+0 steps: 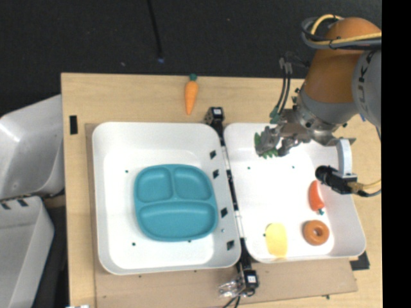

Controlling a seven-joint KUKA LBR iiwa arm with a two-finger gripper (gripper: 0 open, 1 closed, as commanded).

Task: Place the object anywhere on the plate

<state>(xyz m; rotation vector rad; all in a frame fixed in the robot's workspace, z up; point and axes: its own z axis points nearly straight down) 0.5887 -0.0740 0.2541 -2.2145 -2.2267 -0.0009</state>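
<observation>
**Operator:** Camera view puts the gripper (277, 141) low over the far left corner of the right bin (292, 175), with the arm (331, 76) coming in from the right. A dark green object (266, 144) sits right at its tip.

**Colleague:** Has it got hold of it?

**Operator:** I cannot tell. The wrist covers the tip from this angle, so I can read neither how wide the gripper is nor whether the green object is caught in it or just lying on the bin floor beside it.

**Colleague:** Which way does it point?

**Operator:** It is a small lumpy shape, partly hidden. I see it a little taller than wide in the frame, but I would not swear to a long axis.

**Colleague:** And the plate?

**Operator:** The blue plate (173, 201) lies in the middle of the left bin (112, 153), well apart from the green object, with the divider between them.

**Colleague:** Anything else?

**Operator:** A red piece (316, 196), a donut (315, 232) and a yellow piece (277, 239) in the right bin. A carrot (191, 96) lies on the bench beyond the bins, its tip toward them.
</observation>
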